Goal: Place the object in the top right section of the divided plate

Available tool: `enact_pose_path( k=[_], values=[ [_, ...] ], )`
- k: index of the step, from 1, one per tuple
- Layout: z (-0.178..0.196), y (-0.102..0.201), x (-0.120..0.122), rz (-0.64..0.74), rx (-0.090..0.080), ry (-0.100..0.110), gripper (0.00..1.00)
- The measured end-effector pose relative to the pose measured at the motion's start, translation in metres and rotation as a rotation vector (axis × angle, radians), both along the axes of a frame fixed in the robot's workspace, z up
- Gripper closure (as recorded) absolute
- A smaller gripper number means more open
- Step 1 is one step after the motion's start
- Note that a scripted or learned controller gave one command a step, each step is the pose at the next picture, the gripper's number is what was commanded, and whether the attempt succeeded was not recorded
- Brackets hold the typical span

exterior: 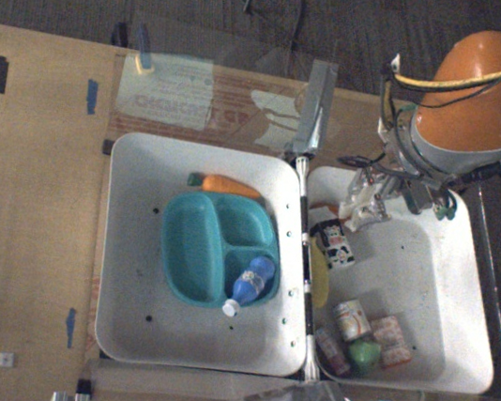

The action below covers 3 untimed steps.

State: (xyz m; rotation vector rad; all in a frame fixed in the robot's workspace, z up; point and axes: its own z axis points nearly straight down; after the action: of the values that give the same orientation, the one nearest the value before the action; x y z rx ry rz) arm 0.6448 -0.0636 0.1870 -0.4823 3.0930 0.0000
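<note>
Seen from above at a slant: two shallow white bins side by side on the desk (31, 206). In the left bin (117, 315), a teal divided plate (194, 252) with a small blue bottle (252, 284) lying tilted in its lower right section, white cap over the plate's rim. Just beyond the plate's upper edge, touching it, an orange carrot-like piece (229, 185). Over the upper left corner of the right bin (443, 303), the gripper (365, 200), hanging from the grey arm with its orange band (476, 75); cannot tell how far apart the fingers stand, nor anything held between them. Just below the gripper, a small black-and-white carton (336, 244). Near the right bin's lower left corner, a cluster: small can (351, 318), pinkish packet (392, 340), green round object (362, 355).
</note>
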Motion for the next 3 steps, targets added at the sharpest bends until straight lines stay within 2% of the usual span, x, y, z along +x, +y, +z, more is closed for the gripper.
enact_pose_path(
  k=[1,2,3],
  values=[
    [0.0,0.0,0.0,0.0,0.001,0.0,0.0],
    [0.013,-0.001,0.002,-0.005,0.003,-0.012,1.0],
    [0.02,0.081,-0.024,0.296,-0.001,0.004,1.0]
  ],
)
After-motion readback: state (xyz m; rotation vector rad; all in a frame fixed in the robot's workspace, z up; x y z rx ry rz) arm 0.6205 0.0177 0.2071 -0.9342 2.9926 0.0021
